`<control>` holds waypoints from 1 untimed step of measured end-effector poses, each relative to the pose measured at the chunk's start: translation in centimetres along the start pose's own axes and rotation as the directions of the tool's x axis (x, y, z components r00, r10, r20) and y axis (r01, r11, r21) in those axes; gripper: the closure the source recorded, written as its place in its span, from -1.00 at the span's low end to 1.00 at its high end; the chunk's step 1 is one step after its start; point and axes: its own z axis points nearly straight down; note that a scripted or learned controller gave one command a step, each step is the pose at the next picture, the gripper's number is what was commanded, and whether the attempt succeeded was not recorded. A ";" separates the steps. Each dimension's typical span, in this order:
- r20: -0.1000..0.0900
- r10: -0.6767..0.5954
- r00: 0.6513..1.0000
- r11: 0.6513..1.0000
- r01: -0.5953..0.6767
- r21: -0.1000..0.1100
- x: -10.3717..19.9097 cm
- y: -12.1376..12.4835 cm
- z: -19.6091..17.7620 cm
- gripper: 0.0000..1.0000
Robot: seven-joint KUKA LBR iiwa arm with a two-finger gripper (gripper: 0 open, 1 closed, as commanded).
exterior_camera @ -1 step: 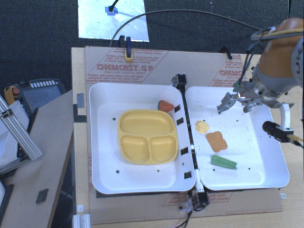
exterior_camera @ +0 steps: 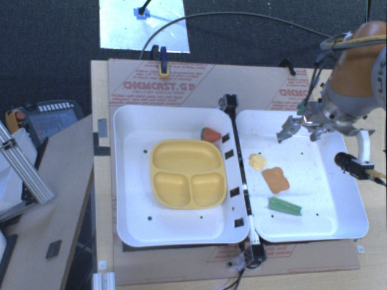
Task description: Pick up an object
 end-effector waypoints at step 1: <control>0.000 0.002 1.000 1.000 -0.002 0.002 -0.2 -0.8 4.5 -1.00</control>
